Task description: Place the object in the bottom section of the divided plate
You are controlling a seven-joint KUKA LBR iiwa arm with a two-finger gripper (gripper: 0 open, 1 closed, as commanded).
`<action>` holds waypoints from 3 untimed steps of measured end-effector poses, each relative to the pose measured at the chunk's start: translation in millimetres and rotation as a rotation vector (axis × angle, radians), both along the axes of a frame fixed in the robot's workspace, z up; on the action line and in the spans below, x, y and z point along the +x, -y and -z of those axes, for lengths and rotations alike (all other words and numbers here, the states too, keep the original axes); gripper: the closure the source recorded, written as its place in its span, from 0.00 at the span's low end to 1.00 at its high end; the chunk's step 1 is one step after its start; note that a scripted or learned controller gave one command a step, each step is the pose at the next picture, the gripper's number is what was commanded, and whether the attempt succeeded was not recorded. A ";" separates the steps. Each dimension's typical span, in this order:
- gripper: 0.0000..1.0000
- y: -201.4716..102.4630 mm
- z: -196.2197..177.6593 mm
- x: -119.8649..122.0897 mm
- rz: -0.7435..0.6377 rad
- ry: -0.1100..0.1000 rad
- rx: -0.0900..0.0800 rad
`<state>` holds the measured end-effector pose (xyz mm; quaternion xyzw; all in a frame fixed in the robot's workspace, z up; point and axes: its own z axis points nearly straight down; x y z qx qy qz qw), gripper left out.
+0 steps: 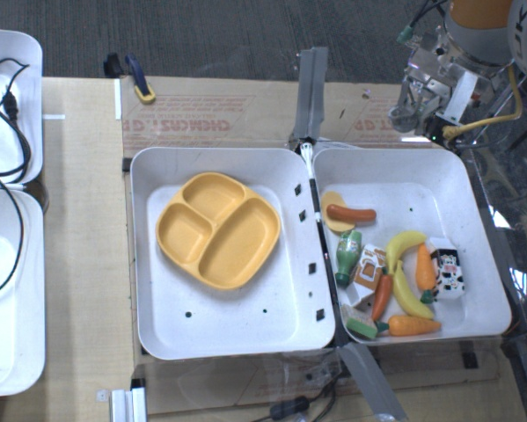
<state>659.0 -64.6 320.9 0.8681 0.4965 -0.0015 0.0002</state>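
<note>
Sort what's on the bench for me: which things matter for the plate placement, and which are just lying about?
Job:
- divided plate, yellow, in the left bin
- toy foods in the right bin: hot dog, banana, carrot, green bottle
- gripper, above the right bin's far edge

Lying about:
- blue-and-yellow clamp on the far bench
- black cable at left

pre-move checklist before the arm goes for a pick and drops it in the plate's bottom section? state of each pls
1. Divided plate sits flat in the left bin: ok.
2. Plate's large bottom section has nothing in it: ok.
3. Objects available in the right bin, including hot dog, banana, green bottle, carrots: ok.
4. Objects separated enough for a clean grasp: not ok, most lie piled and touching; the hot dog is the most exposed.
5. Gripper is above the bench behind the right bin, outside both bins: ok.
6. Finger state: cannot tell.
</note>
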 end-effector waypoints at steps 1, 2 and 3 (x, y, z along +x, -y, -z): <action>1.00 0.1 -7.2 0.2 -0.003 -0.004 -0.003; 1.00 -14.9 75.0 -40.7 0.181 -0.002 0.000; 1.00 -61.3 131.1 -90.8 0.288 -0.003 0.000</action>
